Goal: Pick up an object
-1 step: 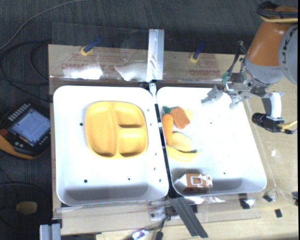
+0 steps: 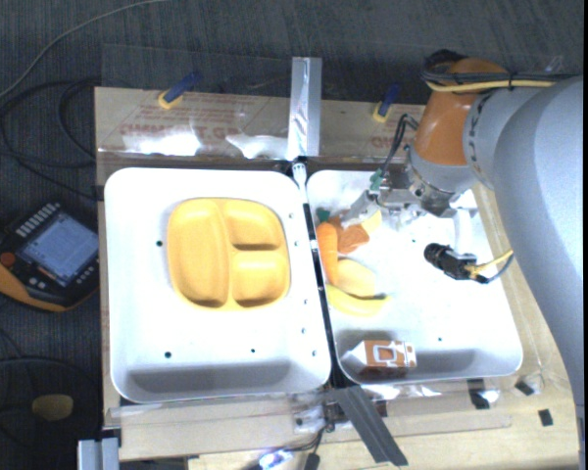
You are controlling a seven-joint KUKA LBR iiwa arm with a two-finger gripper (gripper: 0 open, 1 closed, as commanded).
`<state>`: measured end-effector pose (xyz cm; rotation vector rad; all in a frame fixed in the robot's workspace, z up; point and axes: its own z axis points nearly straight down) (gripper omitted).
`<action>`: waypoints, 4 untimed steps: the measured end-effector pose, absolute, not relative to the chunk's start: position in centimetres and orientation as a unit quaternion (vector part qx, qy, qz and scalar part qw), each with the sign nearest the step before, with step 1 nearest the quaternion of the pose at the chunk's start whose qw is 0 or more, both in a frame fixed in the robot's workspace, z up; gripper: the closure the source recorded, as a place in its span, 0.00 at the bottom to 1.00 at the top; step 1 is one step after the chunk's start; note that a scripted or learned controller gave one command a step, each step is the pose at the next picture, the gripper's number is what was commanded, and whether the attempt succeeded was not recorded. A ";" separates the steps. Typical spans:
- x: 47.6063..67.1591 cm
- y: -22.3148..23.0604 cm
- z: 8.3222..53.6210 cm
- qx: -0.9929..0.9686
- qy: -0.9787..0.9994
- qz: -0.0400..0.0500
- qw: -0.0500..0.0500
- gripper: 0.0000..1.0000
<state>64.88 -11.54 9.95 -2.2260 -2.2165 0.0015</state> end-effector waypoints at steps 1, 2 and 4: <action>60.5 -11.0 13.3 -0.740 -0.673 0.002 0.003 0.00; 60.5 -10.9 13.9 -0.739 -0.673 0.004 0.006 1.00; 65.2 -12.2 9.3 -0.672 -0.740 -0.004 -0.003 0.00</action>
